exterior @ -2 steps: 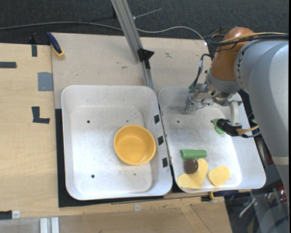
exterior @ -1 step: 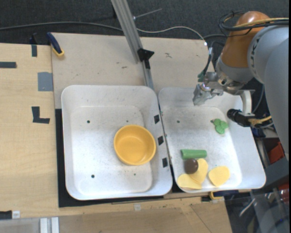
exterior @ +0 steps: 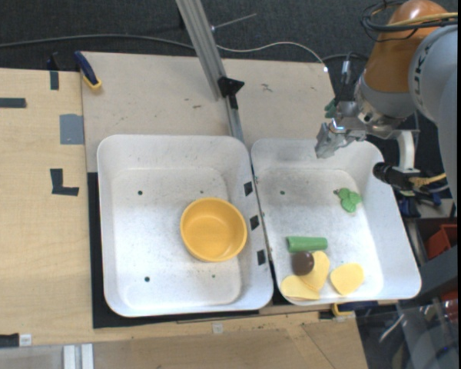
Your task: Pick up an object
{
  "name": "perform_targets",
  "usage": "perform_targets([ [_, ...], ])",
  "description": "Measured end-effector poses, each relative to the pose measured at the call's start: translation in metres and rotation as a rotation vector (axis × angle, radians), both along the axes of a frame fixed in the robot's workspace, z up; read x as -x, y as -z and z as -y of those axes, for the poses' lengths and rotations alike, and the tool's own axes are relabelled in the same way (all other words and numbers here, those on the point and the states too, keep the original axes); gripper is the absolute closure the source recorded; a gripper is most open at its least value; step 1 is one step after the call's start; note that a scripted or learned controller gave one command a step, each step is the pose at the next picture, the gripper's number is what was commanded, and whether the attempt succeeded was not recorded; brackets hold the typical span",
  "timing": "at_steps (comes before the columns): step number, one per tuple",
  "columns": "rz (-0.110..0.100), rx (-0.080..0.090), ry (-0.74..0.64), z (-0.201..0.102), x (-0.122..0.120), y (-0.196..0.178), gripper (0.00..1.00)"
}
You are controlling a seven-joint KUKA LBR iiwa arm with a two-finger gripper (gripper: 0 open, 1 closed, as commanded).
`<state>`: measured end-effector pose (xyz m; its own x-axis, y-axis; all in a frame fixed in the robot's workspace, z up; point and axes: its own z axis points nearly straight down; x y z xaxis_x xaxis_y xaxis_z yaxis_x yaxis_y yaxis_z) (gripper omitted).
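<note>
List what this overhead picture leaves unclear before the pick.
- Gripper, camera view: too small and blurred against the right bin's rim to tell its state.
- Brown lump: small and blurred, identity unclear.
- Yellow pieces: partly overlapped, count uncertain.
- Arm: cut off by the right edge.

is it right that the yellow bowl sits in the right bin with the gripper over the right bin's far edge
Not quite: the camera view shows the yellow bowl in the left bin, not the right bin. The rest holds: the gripper is over the right bin's far edge.
</note>
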<state>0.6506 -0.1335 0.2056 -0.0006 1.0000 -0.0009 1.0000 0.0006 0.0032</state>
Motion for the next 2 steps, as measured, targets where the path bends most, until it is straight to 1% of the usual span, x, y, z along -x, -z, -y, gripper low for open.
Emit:
perform_targets([
  [1, 0.003, 0.001, -0.001, -0.002, -0.002, -0.064, 1.00],
  [2, -0.005, -0.003, -0.005, -0.054, 0.017, -0.065, 1.00],
])
